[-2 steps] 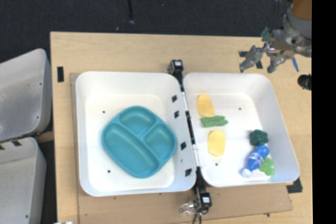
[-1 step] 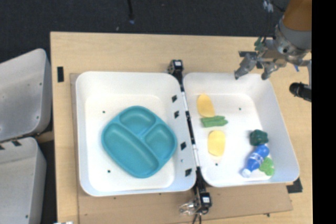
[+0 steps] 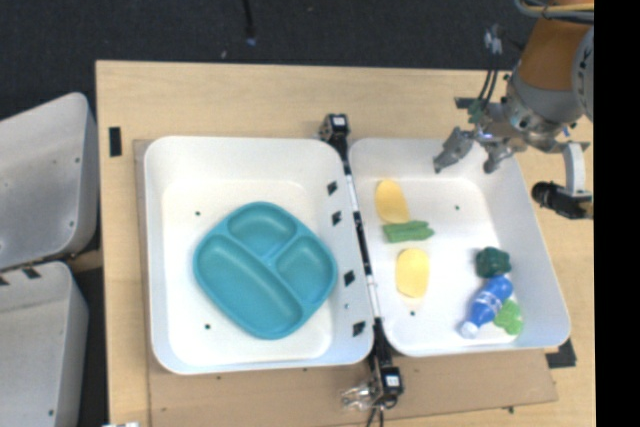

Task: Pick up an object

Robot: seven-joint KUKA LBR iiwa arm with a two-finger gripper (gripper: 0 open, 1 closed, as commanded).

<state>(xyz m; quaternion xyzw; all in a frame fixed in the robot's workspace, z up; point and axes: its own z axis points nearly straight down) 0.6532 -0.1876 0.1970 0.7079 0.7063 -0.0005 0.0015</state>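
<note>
My gripper point(image 3: 472, 155) hangs over the far edge of the right bin point(image 3: 520, 215), its two grey fingers spread open with nothing between them. Below it in that bin lie a yellow piece point(image 3: 391, 200), a green bean-like piece point(image 3: 408, 232) and a second yellow piece point(image 3: 412, 272). Toward the bin's near right corner sit a dark green item point(image 3: 492, 262), a blue bottle point(image 3: 486, 305) and a light green item point(image 3: 510, 318). All of these lie apart from the gripper.
The left bin point(image 3: 170, 215) holds a teal divided plate point(image 3: 264, 268). A black-clipped divider point(image 3: 355, 235) joins the two bins. The arm's orange band point(image 3: 552, 50) rises at the right. Grey panels point(image 3: 40, 175) stand left of the bench.
</note>
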